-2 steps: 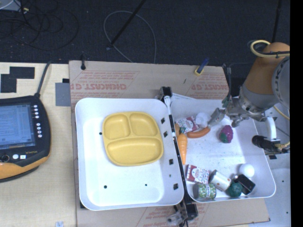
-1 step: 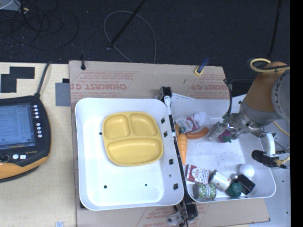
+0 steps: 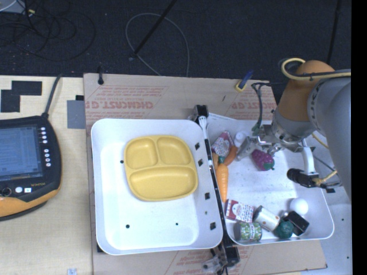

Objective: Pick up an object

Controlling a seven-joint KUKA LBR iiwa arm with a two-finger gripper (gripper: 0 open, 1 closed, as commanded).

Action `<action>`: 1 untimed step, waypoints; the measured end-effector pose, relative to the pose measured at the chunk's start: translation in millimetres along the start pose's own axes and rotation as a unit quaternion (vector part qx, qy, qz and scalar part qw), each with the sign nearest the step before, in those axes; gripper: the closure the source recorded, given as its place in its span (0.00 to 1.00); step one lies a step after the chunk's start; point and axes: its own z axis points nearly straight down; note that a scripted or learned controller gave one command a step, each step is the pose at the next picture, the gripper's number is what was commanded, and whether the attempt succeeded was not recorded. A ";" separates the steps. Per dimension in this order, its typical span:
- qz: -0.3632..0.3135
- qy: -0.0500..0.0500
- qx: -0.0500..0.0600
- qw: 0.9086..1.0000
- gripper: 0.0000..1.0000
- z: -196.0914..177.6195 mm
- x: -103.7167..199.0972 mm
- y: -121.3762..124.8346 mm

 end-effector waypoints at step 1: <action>0.000 -0.002 -0.008 1.000 0.00 -66.3 -27.1 -8.0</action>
